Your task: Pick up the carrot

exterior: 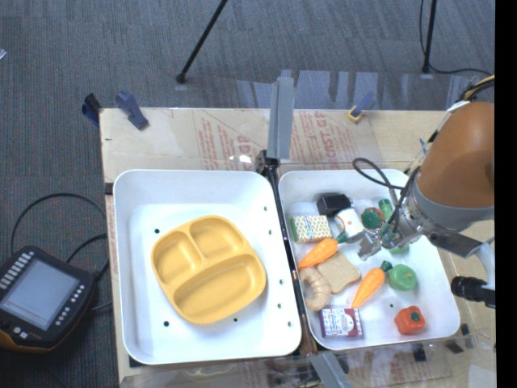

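Toward the middle of the right bin (449,293) lie two carrots. One carrot (317,253) rests tilted near the bin's left wall, its green top pointing up toward the right, just beside the checkered packet (310,228) on its far side. The second carrot (369,286) lies nearer to me and further right, slanting the same way, with its green top close under the pincer (376,241). Between the two carrots sits a slice of toast (340,272), touching a knobbly piece of ginger (313,288) at its left.

The pincer hangs low over the bin, just right of the first carrot's top and just beyond the second one's; from where I stand I cannot tell how it is set, and neither carrot looks lifted. The grey arm with its orange band (459,156) bulks in from the right.

Around them: a green pepper-like toy (401,276) right of the second carrot, a red tomato-like toy (409,320) in the near right corner, a small red box (340,322) at the near edge, and a black object (332,204) with a white cup (350,220) on the far side.

The left bin (129,265) holds a yellow divided plate (208,267). Off the worktop (186,140), at far left, a pendant (40,296) lies on the floor.
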### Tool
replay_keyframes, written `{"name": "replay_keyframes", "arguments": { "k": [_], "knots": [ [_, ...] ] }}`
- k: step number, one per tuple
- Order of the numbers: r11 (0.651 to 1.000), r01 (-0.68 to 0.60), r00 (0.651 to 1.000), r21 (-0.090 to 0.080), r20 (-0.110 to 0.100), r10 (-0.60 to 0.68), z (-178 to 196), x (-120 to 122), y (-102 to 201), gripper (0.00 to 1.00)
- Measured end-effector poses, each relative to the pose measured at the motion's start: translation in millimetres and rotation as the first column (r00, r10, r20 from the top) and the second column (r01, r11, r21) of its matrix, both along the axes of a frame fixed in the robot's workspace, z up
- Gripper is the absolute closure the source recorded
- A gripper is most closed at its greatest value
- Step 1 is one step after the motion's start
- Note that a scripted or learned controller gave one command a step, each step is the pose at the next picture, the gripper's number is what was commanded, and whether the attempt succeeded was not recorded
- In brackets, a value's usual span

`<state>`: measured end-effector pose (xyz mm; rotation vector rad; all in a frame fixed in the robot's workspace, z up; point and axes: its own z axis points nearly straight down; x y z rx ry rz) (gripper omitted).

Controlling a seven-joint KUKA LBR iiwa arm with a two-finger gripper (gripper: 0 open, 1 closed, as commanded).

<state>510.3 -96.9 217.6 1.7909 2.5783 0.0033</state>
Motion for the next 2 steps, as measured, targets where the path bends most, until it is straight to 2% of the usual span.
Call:
{"name": "replay_keyframes", "arguments": {
  "k": [1,2],
  "knots": [
    [1.000,0.002,1.000,0.001,-0.008,-0.002,-4,-2,0,0.00],
    [0.998,0.064,0.998,0.001,-0.014,-0.064,-34,-36,17,0.00]
  ]
}}
